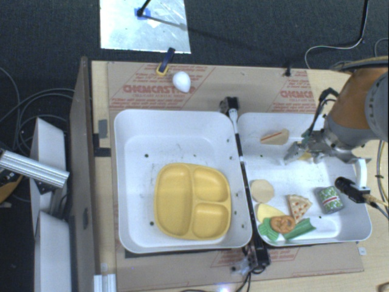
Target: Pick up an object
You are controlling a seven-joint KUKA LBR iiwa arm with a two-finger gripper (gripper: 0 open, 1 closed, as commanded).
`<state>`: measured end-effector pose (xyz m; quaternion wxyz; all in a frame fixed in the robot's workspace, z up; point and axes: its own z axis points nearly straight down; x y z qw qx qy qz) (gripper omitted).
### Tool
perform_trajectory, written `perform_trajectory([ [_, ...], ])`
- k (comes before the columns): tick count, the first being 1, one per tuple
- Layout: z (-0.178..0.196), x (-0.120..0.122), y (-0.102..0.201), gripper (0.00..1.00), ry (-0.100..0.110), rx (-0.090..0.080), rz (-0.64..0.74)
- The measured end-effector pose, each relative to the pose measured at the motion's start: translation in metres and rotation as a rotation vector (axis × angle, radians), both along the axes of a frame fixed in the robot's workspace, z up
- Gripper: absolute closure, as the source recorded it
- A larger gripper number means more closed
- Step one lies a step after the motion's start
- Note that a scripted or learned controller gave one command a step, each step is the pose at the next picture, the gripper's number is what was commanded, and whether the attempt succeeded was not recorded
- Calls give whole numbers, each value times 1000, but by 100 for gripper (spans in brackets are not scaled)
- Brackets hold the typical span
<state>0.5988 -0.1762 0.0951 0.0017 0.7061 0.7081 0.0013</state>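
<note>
Toy sandwich [275, 137]: tan with a reddish stripe, lying flat near the back of the right bin [364, 227], left of centre, not far from the divider between the bins.

Camera view:
- Gripper [302, 151] is low over the right bin, just right of the toy sandwich and a bit nearer the front. Can't confirm contact. It sits over bare white floor.
- Jaws: can't tell whether they're spread or closed, too small and blurred. Nothing visibly pinched.
- Arm [358, 111] comes in from the right, orange band above the wrist.
- Right bin, front half: round tan cookie [262, 190] near the divider. Yellow cheese wedge [266, 212] just in front of it. Pizza slice [298, 207] to the right of those. Green can [329, 199] further right, tilted.
- Front edge of the right bin: green leaf piece [268, 232] with a tomato slice [282, 224] on top. Green bean pod [302, 229] touches it on the right.
- Left bin [130, 139] holds a yellow divided tray [193, 199], three compartments, sitting toward the front.
- Behind the bins on the cardboard sheet [255, 81]: white egg-shaped ball [181, 81].
- All right-bin items are well apart from the gripper except the toy sandwich.
</note>
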Motion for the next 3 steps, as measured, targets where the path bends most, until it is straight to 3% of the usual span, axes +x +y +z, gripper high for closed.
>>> perform_trajectory([
  [1, -7, 66, 40, 0, 17, -1, 10],
  [2, -12, 66, 67, 0, 25, -2, 4],
  [3, -13, 67, 90, 0, 15, -3, 0],
])
